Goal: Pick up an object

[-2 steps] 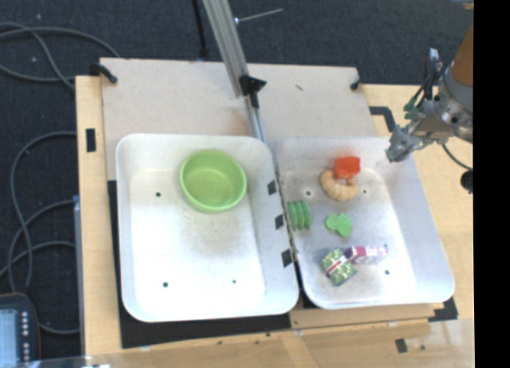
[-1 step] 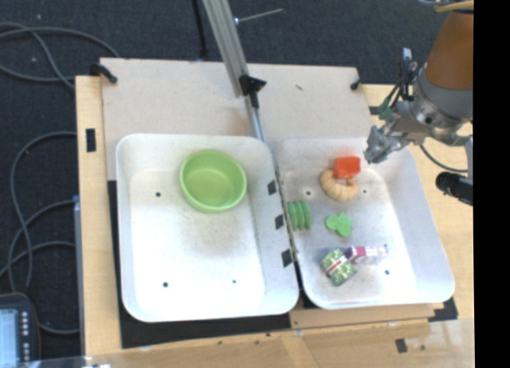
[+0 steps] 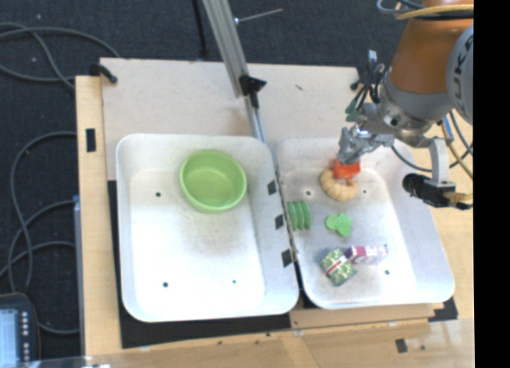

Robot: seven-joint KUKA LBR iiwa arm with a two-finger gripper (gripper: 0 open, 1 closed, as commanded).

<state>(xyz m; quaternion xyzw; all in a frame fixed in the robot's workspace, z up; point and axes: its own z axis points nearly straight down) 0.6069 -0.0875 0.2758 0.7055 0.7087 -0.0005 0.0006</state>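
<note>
**Inspector:** In the right bin [image 3: 414, 235], the gripper [image 3: 348, 169] sits directly on a tan pastry-like item [image 3: 341, 187]. Whether anything is gripped, I cannot tell.

**Clerk:** Other contents?

**Inspector:** Below the pastry: 1 ribbed green piece [image 3: 299, 215] to its left, 1 green leaf shape [image 3: 340, 225], 1 wrapped packet [image 3: 351, 260] with unreadable print. Far left of it, 1 green bowl [image 3: 213, 181] occupies the left bin [image 3: 143, 271].

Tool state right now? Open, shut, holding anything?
Tool: open or shut cannot be told; it sits right above the tan, ring-shaped pastry-like object in the right white bin.
</note>
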